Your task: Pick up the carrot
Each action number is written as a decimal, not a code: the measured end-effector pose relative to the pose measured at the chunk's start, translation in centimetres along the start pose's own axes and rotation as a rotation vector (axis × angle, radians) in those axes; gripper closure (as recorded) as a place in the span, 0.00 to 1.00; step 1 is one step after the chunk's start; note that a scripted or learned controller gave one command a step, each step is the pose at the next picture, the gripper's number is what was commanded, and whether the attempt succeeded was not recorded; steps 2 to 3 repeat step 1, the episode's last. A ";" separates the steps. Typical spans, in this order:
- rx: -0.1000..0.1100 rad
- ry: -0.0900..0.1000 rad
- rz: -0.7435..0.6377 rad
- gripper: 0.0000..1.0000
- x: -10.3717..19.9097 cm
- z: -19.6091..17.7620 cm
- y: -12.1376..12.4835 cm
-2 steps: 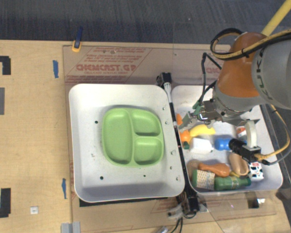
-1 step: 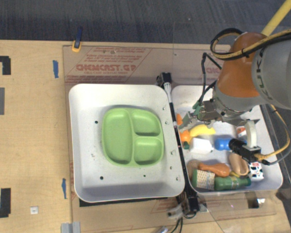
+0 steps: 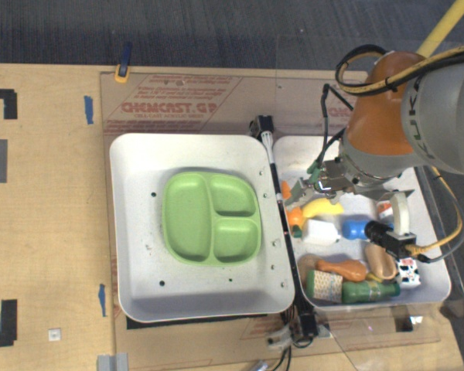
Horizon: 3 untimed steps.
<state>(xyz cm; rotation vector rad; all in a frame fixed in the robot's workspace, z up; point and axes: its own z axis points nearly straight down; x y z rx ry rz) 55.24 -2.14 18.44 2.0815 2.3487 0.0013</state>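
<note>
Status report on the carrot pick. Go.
Pincer low over the right bin, finger state unclear. Carrot at the bin's left edge, just below the pincer, not seen held. Banana and white block crowd it.

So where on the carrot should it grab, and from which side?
Probably across the carrot's orange body, coming straight down. It lies hard against the right bin's left wall, beside a yellow item and a white block, so a sideways approach looks blocked. The gripper hangs just above and to the right. The carrot is small here, so its lie is hard to read.
</note>
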 end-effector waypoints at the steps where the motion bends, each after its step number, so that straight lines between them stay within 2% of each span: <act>1: 0.000 0.000 0.000 0.00 0.0 0.0 0.0; 3: 0.000 0.000 0.000 0.00 0.0 0.0 0.0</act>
